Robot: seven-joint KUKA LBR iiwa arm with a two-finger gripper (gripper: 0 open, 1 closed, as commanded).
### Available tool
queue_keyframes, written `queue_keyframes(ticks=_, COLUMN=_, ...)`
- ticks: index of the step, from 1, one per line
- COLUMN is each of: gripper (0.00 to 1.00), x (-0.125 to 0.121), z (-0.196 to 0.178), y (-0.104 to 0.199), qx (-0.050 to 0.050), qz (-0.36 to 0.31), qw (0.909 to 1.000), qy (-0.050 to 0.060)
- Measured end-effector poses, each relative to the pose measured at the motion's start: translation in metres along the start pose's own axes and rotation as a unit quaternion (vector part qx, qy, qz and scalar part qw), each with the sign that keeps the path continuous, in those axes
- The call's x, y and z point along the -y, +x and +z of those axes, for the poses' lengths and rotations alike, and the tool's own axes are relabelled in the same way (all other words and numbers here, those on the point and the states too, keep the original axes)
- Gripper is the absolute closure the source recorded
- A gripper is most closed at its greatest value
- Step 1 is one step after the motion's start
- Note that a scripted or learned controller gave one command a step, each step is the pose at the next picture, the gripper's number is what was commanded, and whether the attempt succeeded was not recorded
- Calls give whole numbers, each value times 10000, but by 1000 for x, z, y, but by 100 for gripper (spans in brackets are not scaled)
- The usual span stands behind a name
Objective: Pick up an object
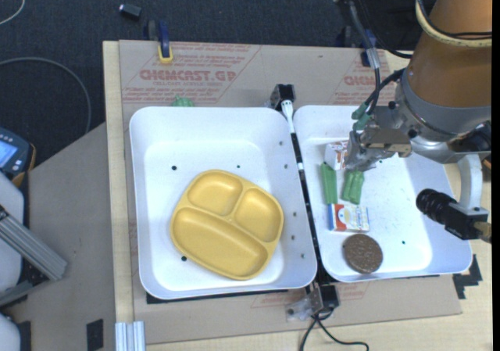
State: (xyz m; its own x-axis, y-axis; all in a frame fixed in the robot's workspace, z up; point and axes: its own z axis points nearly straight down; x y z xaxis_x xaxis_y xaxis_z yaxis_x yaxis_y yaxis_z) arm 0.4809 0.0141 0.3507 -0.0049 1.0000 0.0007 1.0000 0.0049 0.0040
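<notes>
My gripper (358, 160) hangs low over the back middle of the right bin (414, 259), reaching in from the right. Just in front of it lies a short green object (354, 187), touching or nearly touching the gripper's tip. A long green stick (328, 183) lies to its left. A white and red packet (337, 155) sits beside the gripper, partly hidden by it. Nearer the front are a small white, red and blue box (348, 218) and a round brown disc (363, 253).
The left bin (148, 185) holds a yellow divided plate (226, 221). A black rod (298, 162) runs along the seam between the bins. A black fixture (449, 213) juts over the right bin's right edge. The arm's bulk covers the right bin's back right corner.
</notes>
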Motion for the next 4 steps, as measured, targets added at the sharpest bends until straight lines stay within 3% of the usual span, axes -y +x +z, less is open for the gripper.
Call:
queue_keyframes(ticks=1, gripper=0, x=0, z=1, y=-2, qx=5, qz=23, qw=10000, qy=12)
queue_keyframes(ticks=2, gripper=100, x=-1, z=-10, y=-2, qx=6, qz=19, qw=10000, qy=-6)
queue_keyframes(ticks=3, gripper=0, x=-1, z=-9, y=-2, qx=7, qz=20, qw=10000, qy=0)
queue_keyframes(ticks=4, gripper=100, x=-1, z=-20, y=-2, qx=8, qz=15, qw=10000, qy=-18)
